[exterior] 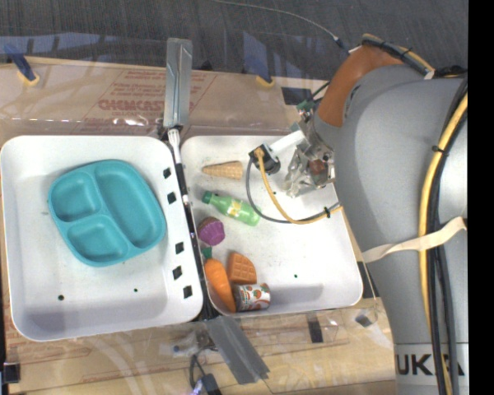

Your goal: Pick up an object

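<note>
My gripper [303,178] hangs over the upper right part of the right bin [309,257], with a yellow cable looping below it. To its left lies a tan cone [222,169]. A green bottle [230,208] lies lower left of the gripper. Further down, along the bin's left wall, sit a purple piece [212,232], an orange carrot [218,283], a brown waffle piece [241,267] and a small can [253,297]. Nothing shows in the gripper's grasp.
The left bin [33,290] holds a teal divided plate [107,211]. A grey divider bar [178,81] runs between the bins at the back. The arm's grey body [403,188] covers the right bin's right side.
</note>
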You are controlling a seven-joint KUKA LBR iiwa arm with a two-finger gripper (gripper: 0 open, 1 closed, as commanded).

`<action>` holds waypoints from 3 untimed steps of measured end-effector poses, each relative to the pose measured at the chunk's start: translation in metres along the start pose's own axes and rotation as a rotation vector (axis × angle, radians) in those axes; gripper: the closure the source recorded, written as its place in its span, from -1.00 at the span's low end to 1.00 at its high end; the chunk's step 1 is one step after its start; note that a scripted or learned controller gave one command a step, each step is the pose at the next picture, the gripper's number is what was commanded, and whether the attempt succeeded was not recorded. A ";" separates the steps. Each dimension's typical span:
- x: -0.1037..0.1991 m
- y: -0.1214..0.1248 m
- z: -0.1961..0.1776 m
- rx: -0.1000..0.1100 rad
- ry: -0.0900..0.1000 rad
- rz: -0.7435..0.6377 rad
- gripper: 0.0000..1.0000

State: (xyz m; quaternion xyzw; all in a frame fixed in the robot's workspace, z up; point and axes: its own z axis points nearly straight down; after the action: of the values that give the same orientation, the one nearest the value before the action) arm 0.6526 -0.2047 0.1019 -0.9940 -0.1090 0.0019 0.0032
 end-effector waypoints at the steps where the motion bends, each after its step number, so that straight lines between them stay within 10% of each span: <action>1: -0.002 0.002 0.011 -0.002 -0.001 0.007 1.00; 3: 0.000 -0.001 -0.009 0.002 -0.002 -0.004 1.00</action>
State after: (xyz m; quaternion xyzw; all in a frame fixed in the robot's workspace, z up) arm 0.6526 -0.2036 0.1112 -0.9938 -0.1110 0.0029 0.0042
